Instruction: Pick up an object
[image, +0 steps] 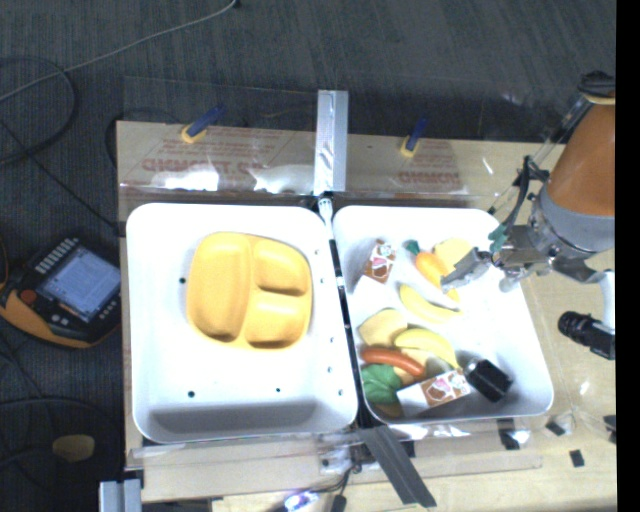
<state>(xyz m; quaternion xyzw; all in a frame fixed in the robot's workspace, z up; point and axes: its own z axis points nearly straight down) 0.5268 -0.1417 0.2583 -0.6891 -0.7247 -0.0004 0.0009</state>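
Camera view, seen from above: the grey two-finger gripper (466, 270) hangs over the upper part of the right-hand shallow white bin (530, 345), its fingers parted and holding nothing. The likeliest target, a long pale-yellow plastic banana (428, 303), lies just below and to the left of the fingertips, its long axis running from upper left to lower right. A small orange toy carrot (428, 266) and a yellow wedge-shaped piece (452, 250) crowd the fingers closely. A small printed carton (380, 262) stands further left. The left-hand white bin (160, 400) holds a yellow divided plastic tray (248, 290), well apart from the arm.
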